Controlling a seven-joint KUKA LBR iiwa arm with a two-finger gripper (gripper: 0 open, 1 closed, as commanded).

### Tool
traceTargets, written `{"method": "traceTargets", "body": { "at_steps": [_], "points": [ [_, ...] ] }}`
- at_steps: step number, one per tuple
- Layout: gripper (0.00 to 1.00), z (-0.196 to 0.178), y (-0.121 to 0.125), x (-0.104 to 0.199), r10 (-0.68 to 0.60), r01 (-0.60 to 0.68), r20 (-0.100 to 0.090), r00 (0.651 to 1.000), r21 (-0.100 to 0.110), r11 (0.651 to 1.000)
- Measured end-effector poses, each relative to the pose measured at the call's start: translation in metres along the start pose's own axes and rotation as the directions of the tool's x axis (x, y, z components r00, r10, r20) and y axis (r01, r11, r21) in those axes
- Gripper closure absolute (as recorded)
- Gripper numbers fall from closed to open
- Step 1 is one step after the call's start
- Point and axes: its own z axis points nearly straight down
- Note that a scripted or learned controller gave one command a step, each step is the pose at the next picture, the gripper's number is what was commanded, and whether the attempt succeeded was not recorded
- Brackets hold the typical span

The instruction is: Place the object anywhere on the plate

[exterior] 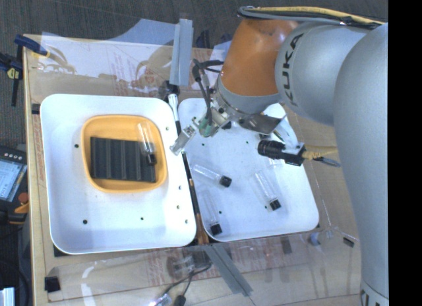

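Note:
A yellow plate [99, 179] lies in the left bin [66, 219] and carries a black ridged block [122, 159]. A clear tube with a black cap [146, 142] rests on the plate's right side, partly over the block. Three more clear capped tubes lie in the right bin [297, 212]: one near the middle [214, 176], one to the right [268, 191], one at the front left corner [210, 217]. My gripper [191, 134] hangs low over the right bin's back left corner, close to the divider between the bins. Nothing can be made out in it.
The arm's grey body and orange band [257, 54] cover the right bin's back right part. A black cylinder with a cable [280, 151] juts out under the wrist. A grey upright bar [181, 51] stands behind the bins. Clamps and a device sit at the bench's left edge.

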Motion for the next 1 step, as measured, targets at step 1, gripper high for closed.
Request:
{"method": "traceTargets", "body": {
  "at_steps": [1],
  "points": [
    [0.00, 0.0222, 0.0463, -0.0214, -0.110, 0.110, 0.000, 0.994, 0.000, 0.994]
  ]
}}
